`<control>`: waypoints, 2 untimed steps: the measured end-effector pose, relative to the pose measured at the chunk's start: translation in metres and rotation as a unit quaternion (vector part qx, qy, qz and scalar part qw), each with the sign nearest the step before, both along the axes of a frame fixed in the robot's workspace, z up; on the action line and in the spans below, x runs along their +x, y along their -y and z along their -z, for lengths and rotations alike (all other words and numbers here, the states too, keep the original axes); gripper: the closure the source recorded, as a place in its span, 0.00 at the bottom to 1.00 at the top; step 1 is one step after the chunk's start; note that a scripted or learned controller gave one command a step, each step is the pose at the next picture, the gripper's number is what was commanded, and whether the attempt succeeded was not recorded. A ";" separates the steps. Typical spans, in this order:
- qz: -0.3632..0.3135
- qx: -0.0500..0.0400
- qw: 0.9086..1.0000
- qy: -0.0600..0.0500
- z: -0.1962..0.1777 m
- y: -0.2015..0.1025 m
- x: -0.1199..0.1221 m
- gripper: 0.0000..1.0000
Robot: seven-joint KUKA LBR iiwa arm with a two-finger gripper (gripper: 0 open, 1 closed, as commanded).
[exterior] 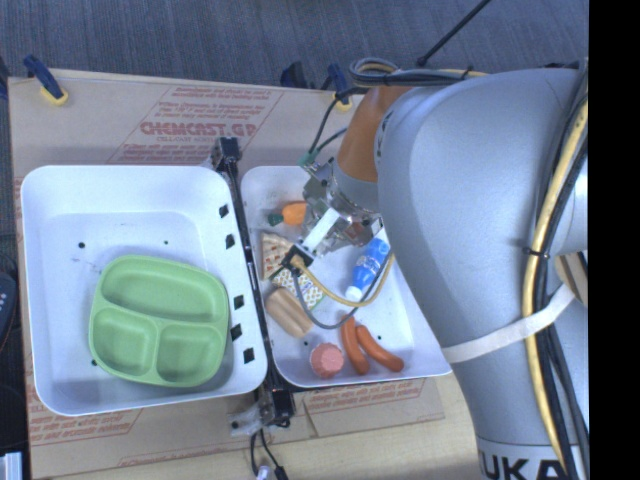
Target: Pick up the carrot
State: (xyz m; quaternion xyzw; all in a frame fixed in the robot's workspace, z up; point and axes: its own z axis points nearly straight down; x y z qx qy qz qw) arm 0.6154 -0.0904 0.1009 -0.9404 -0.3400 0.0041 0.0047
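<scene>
Carrot (294,213) in right bin, just beside gripper (297,259).

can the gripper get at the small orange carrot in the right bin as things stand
Probably yes: the gripper hangs inside the right white bin, and the small orange carrot lies close beside it near the far wall, with nothing on top.

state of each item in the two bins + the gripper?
carrot: lying in right bin, near its far end, not gripped
gripper: low over right bin, beside waffle
green tray: flat in left bin
blue bottle: lying on its side
sausages: lying side by side
</scene>
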 end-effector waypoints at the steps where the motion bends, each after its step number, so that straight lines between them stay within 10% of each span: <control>1: 0.099 -0.002 0.995 0.002 -0.091 -0.090 0.004 1.00; 2: 0.241 -0.003 0.971 0.001 -0.134 -0.030 -0.045 1.00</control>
